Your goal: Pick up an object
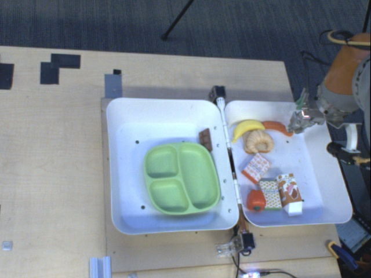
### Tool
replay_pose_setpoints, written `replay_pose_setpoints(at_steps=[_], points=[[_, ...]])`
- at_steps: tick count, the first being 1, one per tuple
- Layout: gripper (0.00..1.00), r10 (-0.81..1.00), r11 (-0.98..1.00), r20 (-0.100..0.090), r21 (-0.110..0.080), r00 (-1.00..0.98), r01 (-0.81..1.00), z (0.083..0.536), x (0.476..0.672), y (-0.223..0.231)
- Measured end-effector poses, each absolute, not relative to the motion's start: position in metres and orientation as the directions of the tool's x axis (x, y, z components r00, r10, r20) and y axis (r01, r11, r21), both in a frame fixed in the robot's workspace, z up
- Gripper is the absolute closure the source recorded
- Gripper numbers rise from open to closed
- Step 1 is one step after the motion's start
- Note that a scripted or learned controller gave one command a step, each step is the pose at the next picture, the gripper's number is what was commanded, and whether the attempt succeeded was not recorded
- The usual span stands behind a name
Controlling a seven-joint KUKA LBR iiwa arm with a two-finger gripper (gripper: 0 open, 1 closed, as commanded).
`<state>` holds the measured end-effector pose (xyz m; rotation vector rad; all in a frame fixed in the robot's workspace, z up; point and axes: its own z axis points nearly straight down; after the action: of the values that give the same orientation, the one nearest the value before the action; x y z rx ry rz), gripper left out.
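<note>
Right bin (324, 172), gripper (299, 119) above carrot (276, 127)

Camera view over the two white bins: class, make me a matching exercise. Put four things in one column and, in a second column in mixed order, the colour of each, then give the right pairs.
Column one:
1. banana
2. divided plate
3. pepper
4. carrot

Column two:
A. green
B. orange
C. yellow
D. red

Right pairs: 1-C, 2-A, 3-D, 4-B.
</note>
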<state>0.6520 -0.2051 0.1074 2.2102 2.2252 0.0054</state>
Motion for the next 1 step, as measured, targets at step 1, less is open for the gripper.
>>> replay_pose_setpoints(at_steps=[1], points=[[1.00, 1.000, 0.007, 0.001, -0.001, -0.007, 1.000, 0.0852, 0.6624, -0.1608]])
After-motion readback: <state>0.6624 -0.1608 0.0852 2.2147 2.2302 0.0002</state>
